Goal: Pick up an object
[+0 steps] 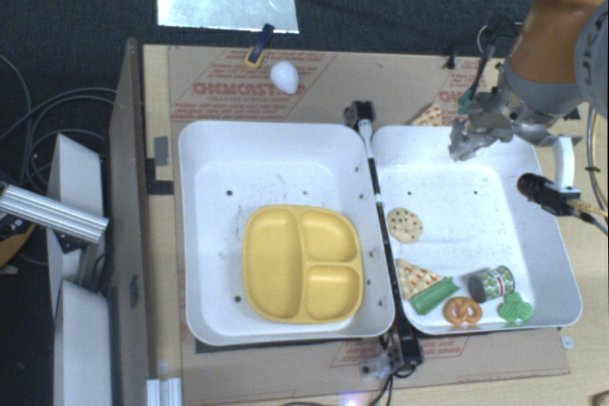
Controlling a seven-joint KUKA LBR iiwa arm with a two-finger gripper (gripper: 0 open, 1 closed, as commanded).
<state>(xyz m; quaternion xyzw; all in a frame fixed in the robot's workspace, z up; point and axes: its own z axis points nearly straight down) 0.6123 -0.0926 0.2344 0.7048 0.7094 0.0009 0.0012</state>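
Observation:
The right bin (533,233) holds several small toy foods: a round cookie (404,224), a cracker slice (415,277), a green pickle (434,296), a pretzel (462,310), a small can (492,282) and a green leafy piece (515,308). They lie along the bin's left and near side. My gripper (466,145) hangs over the bin's far edge, well away from all of them. Nothing shows between its fingers.
The left bin (209,166) bears a yellow divided plate (303,262). Behind the bins on the cardboard lie a white egg (284,76), a yellow-and-blue item (257,46) and a cracker (430,116). A black clip (362,115) sits where the bins meet.

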